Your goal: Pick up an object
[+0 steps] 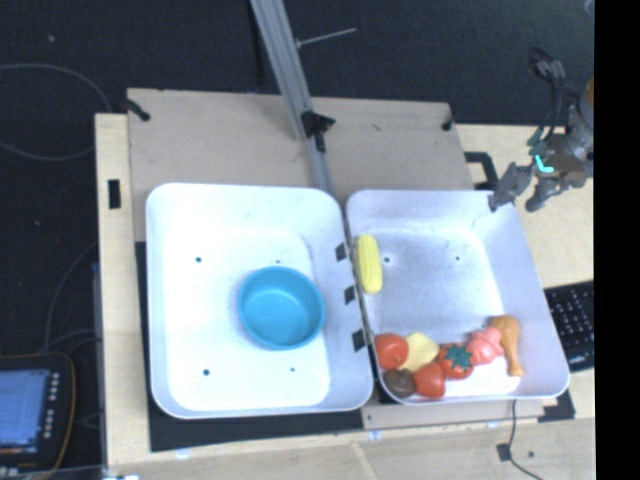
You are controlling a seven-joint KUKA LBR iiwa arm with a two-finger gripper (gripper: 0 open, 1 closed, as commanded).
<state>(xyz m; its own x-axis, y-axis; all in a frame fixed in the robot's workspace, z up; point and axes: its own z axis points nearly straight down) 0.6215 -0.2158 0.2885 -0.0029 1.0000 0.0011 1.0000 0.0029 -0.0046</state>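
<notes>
End effector [523, 190]: grey two-finger unit at the far right of the view, above the upper right corner of the right bin; two dark fingers [503, 188] stand spread apart with nothing between them. A small teal light shows on the body just above the fingers.

Surface [250, 138]: pale tan bench top, carrying both bins side by side; dark floor behind it.

Left shallow white plastic bin [200, 228]: rounded corners, a few small dark dots on its floor. Contents: one round blue plastic bowl [281, 307], upright, toward the bin's lower right area, apart from the walls.

Right shallow white plastic bin [440, 258]: touching the left bin along the middle divide. Contents, all well apart from the end effector:
- Yellow toy corn cob [368, 262], lying lengthwise against the left wall, alone in the upper half.
- Orange toy drumstick [508, 340], near the lower right wall.
- Pink toy piece [485, 348], just beside the drumstick.
- Red round toy tomato [391, 350], at the lower left.
- Pale yellow toy piece [421, 349], touching the tomato.
- Red toy with green top [458, 360], between the pink and yellow pieces.
- Second red round toy [430, 381], at the lower wall.
- Small brown toy piece [399, 383], in the lower left corner.

Grey metal pole [285, 58]: slanting from the top edge down to the bins' divide.

Black keyboard [570, 323]: right of the right bin, partly in view.
</notes>
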